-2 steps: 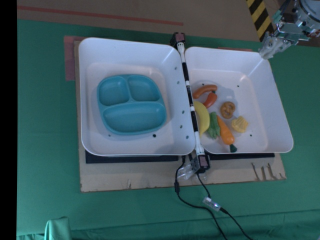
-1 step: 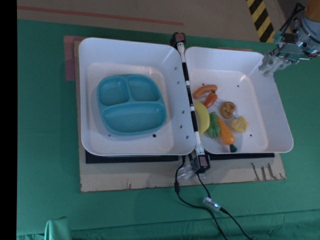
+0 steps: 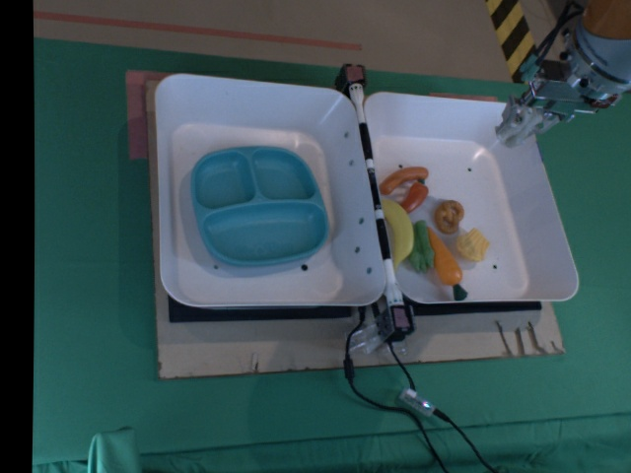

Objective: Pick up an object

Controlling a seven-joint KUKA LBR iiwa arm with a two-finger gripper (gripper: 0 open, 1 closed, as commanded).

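Two shallow white bins sit side by side on the green-covered counter (image 3: 89, 264), resting on a sheet of brown cardboard (image 3: 246, 348). A black-and-white striped bar (image 3: 373, 180) runs along the seam where the bins meet.

The left bin (image 3: 177, 101) holds one thing: a teal divided plate (image 3: 259, 205) with two small compartments at the far side and one long compartment nearer the camera. Nothing lies in any of its compartments.

The right bin (image 3: 537, 235) holds a cluster of small toy foods, gathered toward its left and near side. An orange sausage-like piece (image 3: 403, 177) lies farthest from the camera, with a red piece (image 3: 414, 197) touching it just below. A yellow banana-shaped piece (image 3: 398, 229) lies against the bin's left wall. Beside it is a green piece (image 3: 423, 247), and an orange carrot (image 3: 444, 258) lies slanted along it, its dark green end toward the near rim. A round brownish piece (image 3: 449, 215) sits apart to the right, and a pale yellow piece (image 3: 473, 244) lies just below that.

The gripper (image 3: 515, 129) hangs over the far right corner of the right bin, well apart from the food cluster and holding nothing. It appears small and blurred here, so I cannot tell how it is set.
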